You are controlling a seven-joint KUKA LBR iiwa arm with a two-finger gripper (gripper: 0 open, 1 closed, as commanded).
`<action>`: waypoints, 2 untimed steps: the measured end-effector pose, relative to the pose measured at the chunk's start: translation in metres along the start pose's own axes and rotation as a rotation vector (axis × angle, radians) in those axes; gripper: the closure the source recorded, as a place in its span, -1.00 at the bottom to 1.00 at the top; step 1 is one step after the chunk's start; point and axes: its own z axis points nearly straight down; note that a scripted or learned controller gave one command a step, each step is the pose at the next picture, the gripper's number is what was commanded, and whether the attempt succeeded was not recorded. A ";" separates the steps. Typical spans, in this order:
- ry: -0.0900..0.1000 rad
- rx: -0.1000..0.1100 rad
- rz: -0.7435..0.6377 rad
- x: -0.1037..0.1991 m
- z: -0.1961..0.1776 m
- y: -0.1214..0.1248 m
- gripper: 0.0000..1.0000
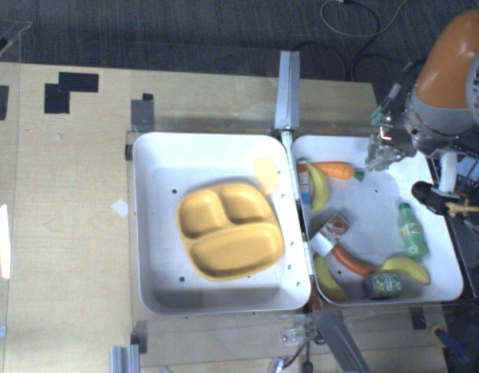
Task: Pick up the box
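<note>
The box (336, 226) is small, brown and red with a pale label, and lies near the middle of the right bin (449, 286). It rests just above a red sausage-like piece (351, 260). My gripper (377, 158) hangs over the bin's far edge, beside the tip of a carrot (333, 169). It is well apart from the box, up and to its right, and nothing shows in it.
The right bin also holds a banana (318, 186) by its left wall, a green bottle (412, 229), a green can (386, 284) and two more bananas (405, 268) at the front. The left bin (154, 162) holds a yellow compartment tray (228, 229).
</note>
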 end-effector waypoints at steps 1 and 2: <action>0.001 0.001 0.077 0.009 0.131 -0.037 1.00; 0.003 -0.012 0.409 -0.008 0.135 -0.110 1.00</action>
